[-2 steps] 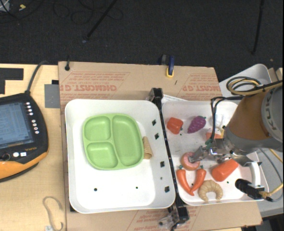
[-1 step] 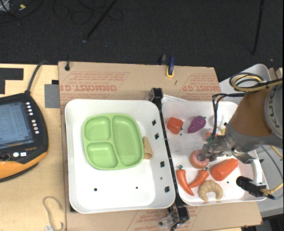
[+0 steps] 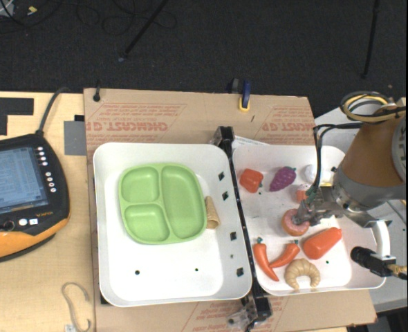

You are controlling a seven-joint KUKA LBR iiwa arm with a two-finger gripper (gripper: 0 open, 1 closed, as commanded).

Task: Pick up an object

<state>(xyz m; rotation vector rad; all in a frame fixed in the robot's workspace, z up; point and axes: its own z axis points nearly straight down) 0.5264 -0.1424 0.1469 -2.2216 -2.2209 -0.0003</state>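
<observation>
**Gripper down over the pink piece in the right-hand bin, grasp unconfirmed**

Camera view: the arm (image 3: pixel 370 161) reaches in from the right and its gripper (image 3: pixel 304 213) sits low in the right bin (image 3: pixel 273 282), right on top of a round pink toy (image 3: pixel 293 225). The two look to be touching, but whether the fingers are spread or closed cannot be told from here; the wrist hides them, so no hold can be called.

Around it, plenty of choice. An orange-red pepper (image 3: pixel 252 180) and a purple grape bunch (image 3: pixel 283 178) lie toward the back of the bin. A fat red-orange carrot (image 3: pixel 323 242) lies just beside the pink toy, two slim chillies (image 3: pixel 272 258) cross near the front, and a croissant (image 3: pixel 303 273) rests at the front edge.

Over in the left bin (image 3: pixel 121 282), a green divided plate (image 3: pixel 161 203) sits with a tan cone-like piece (image 3: pixel 211 212) against its right side.

Judging progress: the approach seems done, the pink toy is still on the bin floor, and the closing and lifting are all yet to be shown.
</observation>
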